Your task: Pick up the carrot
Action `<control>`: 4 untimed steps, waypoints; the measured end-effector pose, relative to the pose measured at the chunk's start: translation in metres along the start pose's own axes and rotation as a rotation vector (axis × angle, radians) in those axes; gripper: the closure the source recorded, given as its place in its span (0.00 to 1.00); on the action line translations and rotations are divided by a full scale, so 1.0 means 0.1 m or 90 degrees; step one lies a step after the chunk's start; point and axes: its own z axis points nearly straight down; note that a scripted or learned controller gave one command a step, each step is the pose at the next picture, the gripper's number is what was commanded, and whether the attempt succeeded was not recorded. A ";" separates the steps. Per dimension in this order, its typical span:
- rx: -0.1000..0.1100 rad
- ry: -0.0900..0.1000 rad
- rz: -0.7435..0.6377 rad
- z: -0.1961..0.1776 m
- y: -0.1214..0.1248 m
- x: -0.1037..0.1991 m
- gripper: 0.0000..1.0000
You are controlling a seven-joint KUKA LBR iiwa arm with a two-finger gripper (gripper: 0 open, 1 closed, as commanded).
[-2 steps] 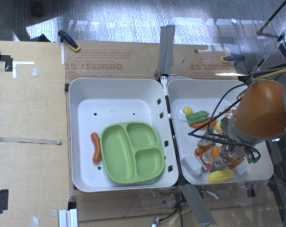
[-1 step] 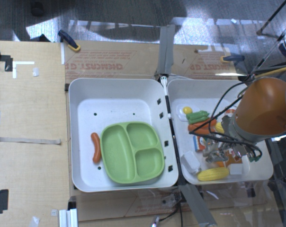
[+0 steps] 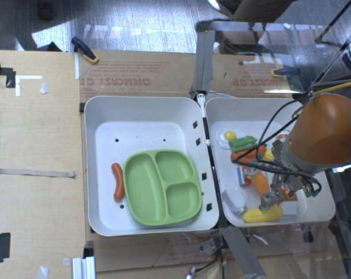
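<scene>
Two bins: carrot (image 3: 260, 183) lies in right bin (image 3: 222, 106) among toy food, gripper (image 3: 272, 199) low just beside it, presumably positioned for grasping; finger state unreadable, nothing visibly held.

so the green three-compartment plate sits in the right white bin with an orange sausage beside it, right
Not quite: the green three-compartment plastic plate sits in the left shallow white bin, not the right one. The camera view shows it there, with the small orange-red sausage lying beside it on the bin floor, as you said.
</scene>
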 end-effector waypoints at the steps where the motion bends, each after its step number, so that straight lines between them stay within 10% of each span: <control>1: -0.004 0.018 0.240 0.13 -0.07 -0.20 0.00; 2: 0.000 0.004 0.238 0.01 -0.09 -0.27 1.00; 3: 0.000 0.000 0.237 -0.09 -0.10 -0.30 1.00; 4: -0.009 0.022 -0.009 0.18 0.16 0.10 1.00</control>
